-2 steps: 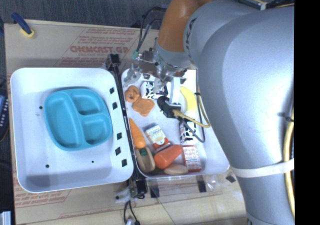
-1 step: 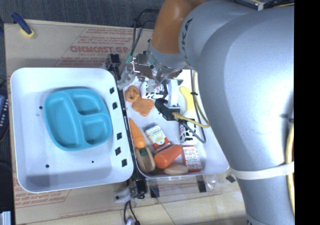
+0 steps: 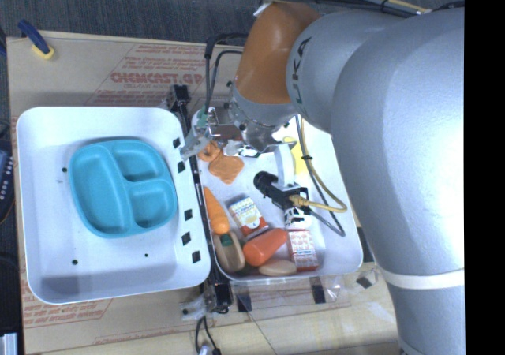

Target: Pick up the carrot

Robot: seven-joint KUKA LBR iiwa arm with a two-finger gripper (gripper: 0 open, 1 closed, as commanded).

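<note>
From above, the big grey arm (image 3: 379,109) leans in over the right bin (image 3: 347,227), its orange band over the bin's far end. The gripper (image 3: 207,134) sits low by the divider between the bins; whether it is spread or pinching, I cannot tell. The carrot (image 3: 217,211) lies along the right bin's left wall, just beside a small carton (image 3: 246,214), apart from the gripper. The left bin (image 3: 39,188) holds a blue compartment tray (image 3: 122,186).
</note>
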